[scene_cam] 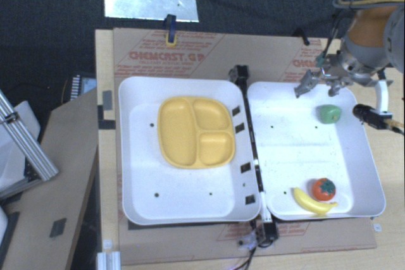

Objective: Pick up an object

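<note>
Claw [318,86] hovers just above-left of green object [329,114]

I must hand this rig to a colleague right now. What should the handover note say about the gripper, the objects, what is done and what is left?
Gripper: above the far edge of the right bin, fingers spread open with nothing between them.
Objects: green object in the right bin, just in front of the gripper, apart from it. Tomato and banana at the bin's near edge, side by side. Yellow tray in the left bin.
Done: nothing is picked up.
Left: the whole pick. The green object is nearest, so probably the likeliest target.
</note>
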